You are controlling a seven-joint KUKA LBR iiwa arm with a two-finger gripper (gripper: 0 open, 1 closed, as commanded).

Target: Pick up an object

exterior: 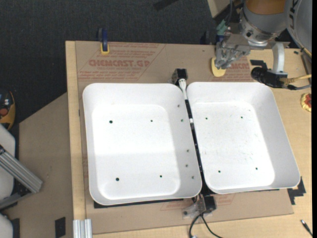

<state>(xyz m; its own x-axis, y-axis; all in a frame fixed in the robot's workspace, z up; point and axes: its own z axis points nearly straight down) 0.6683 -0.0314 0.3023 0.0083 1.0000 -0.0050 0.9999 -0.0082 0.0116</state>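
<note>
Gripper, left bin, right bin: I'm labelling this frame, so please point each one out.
Gripper (225,63): camera view, between its fingertips, above the right bin's far edge.
Left bin (132,135): camera view, bare middle of its floor.
Right bin (233,138): camera view, bare middle of its floor.
</note>
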